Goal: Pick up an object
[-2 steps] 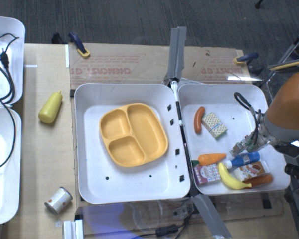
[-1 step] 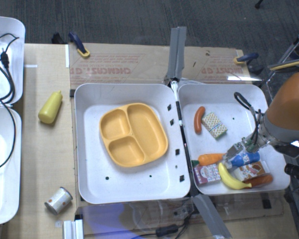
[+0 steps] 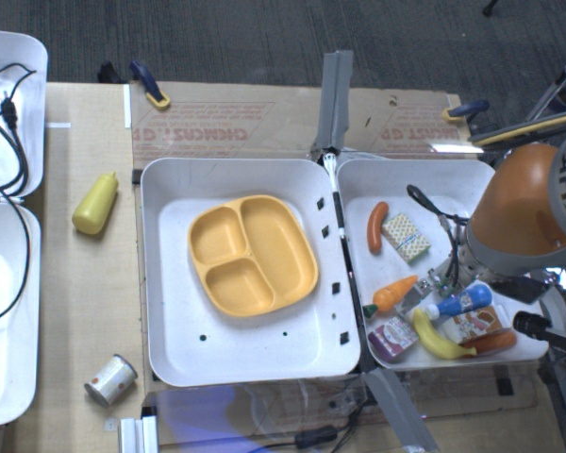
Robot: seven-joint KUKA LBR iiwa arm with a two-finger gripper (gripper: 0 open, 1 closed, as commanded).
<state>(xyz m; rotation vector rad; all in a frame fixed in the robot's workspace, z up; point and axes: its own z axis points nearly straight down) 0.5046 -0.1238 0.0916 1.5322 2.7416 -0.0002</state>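
Two white bins share our bench. Nearest, a banana and blue bottle crowd the gripper; we cannot tell its grip. At nine o'clock sits a yellow tray.

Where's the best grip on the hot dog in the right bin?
Take the hot dog across its middle, coming straight down. It lies flat and long, running up and down the view, so the fingers should close across its narrow width. There is bare bin floor to its left; the patterned box sits close on its right.
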